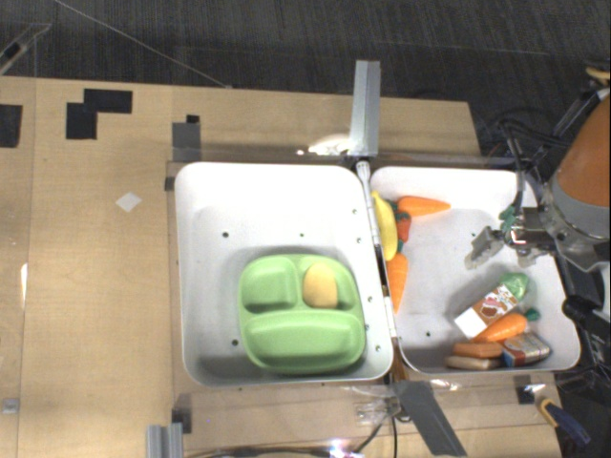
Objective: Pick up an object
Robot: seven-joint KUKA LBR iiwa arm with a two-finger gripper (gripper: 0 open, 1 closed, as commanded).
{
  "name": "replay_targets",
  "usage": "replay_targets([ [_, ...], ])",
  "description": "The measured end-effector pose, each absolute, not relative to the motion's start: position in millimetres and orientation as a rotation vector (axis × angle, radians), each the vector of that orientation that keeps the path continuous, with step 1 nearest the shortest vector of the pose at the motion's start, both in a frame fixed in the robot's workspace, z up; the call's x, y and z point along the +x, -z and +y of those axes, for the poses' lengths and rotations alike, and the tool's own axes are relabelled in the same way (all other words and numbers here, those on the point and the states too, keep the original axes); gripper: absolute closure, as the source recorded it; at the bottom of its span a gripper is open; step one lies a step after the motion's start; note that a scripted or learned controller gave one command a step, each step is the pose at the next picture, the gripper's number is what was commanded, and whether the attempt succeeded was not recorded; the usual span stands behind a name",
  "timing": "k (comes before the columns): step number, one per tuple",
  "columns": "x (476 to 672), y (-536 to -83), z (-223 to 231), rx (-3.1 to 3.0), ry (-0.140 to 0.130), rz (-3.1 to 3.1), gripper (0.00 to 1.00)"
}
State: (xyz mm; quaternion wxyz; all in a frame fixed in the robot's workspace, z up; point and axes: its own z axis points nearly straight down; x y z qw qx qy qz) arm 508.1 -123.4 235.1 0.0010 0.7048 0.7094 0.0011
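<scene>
Camera view: we are seeing the pincer [498, 239] hanging empty, fingers spread narrowly, over the right bin [449, 284], above the carrot [503, 328] and packets [495, 303].

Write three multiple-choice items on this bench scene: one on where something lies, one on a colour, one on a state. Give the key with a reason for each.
1. Where does the yellow egg-shaped item lie?
A. In the green tray's upper right compartment
B. In the right bin's far corner
C. On the bench outside the bins

2. What colour is the divided tray in the left bin?
A. Blue
B. Green
C. Red

3. How does the gripper stand?
A. Inside the left bin, pressed on the tray
B. Over the right bin, nothing seen between its fingers
C. Over the bare bench at the view's left

Key: 1 A, the item sits in the small compartment right of the other small one. 2 B, the tray is plainly light green. 3 B, the gripper is over the right bin's white floor, apart from the banana and carrots.
</scene>
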Motion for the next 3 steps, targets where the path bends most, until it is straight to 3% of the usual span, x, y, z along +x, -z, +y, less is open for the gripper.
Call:
replay_targets([
  [1,496.4,-120,-154,2.119,-0.021,2.282,0.00],
  [2,566.2,-107,-163,2.313,-0.037,2.061,0.00],
  [3,582.9,-108,-118,2.300,-0.043,2.065,0.00],
])
